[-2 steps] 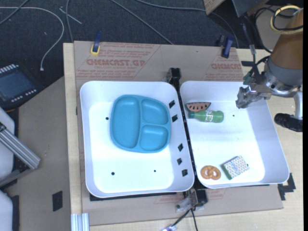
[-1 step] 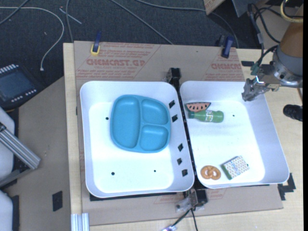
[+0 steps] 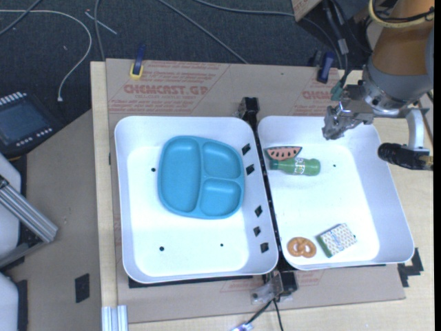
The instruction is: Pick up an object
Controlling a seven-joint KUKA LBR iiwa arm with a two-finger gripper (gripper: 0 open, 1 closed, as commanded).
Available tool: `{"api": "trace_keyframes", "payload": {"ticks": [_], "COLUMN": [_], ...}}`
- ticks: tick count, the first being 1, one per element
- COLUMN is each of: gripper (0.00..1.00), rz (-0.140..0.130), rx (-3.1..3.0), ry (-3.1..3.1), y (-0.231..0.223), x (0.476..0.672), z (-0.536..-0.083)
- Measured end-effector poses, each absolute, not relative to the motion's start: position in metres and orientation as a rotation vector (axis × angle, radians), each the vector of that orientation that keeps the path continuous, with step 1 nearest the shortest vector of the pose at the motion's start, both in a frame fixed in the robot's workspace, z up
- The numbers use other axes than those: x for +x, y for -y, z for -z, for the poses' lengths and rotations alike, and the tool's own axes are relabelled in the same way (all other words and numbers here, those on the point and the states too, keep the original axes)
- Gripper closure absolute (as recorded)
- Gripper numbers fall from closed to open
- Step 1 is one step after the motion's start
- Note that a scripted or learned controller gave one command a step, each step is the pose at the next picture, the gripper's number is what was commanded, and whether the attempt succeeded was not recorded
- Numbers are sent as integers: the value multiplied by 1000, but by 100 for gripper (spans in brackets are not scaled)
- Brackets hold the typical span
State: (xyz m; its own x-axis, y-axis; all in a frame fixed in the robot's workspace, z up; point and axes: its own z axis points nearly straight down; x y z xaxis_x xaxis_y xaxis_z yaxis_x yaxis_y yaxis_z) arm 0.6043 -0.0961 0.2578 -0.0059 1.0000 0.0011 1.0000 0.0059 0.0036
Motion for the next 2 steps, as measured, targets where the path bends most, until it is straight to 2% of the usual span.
{"api": "trace_keyframes", "payload": {"ticks": [2], "gripper": [100], "rz": [-4], "rx": [2215], "ry": [-2229], "y": [2], "x": [606], "z": [-255]}}
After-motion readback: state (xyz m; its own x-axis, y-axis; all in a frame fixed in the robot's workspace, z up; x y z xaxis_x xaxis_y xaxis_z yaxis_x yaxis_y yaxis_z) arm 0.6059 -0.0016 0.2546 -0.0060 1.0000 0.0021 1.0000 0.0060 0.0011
